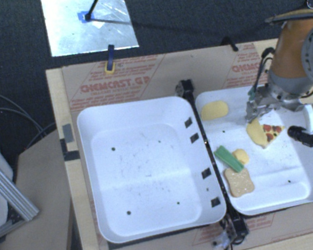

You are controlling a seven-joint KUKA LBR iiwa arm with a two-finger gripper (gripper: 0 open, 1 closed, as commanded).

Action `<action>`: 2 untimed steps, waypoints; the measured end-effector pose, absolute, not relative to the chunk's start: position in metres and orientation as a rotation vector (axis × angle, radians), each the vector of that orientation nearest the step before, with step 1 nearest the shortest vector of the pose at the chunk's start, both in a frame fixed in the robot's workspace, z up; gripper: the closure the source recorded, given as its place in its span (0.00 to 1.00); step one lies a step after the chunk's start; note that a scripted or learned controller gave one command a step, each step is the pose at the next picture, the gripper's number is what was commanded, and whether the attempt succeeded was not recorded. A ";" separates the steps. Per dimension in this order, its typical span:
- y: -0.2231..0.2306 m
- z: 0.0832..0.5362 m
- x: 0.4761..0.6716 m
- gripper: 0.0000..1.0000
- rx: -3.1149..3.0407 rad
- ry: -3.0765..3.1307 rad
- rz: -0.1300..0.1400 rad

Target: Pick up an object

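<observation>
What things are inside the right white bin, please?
In the right bin lie a yellow oval piece, a pizza slice, a green stick over a small yellow piece, and a toast-like piece. The gripper covers the bin floor beneath it.

Grey arm [312, 58] reached in from the right, orange band above the wrist, angled down; gripper [254, 111] hung low at its tip.
</observation>
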State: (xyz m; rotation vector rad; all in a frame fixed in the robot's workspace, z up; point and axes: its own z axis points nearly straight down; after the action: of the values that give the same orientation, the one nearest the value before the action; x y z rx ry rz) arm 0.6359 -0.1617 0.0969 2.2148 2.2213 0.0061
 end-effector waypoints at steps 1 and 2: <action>-0.038 0.190 0.598 1.00 2.205 2.236 0.011; 0.090 0.249 0.580 1.00 2.203 2.238 0.015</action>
State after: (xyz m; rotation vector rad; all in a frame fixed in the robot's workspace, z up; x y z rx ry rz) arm 0.5802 0.0903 0.2486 2.2027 2.2378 0.0145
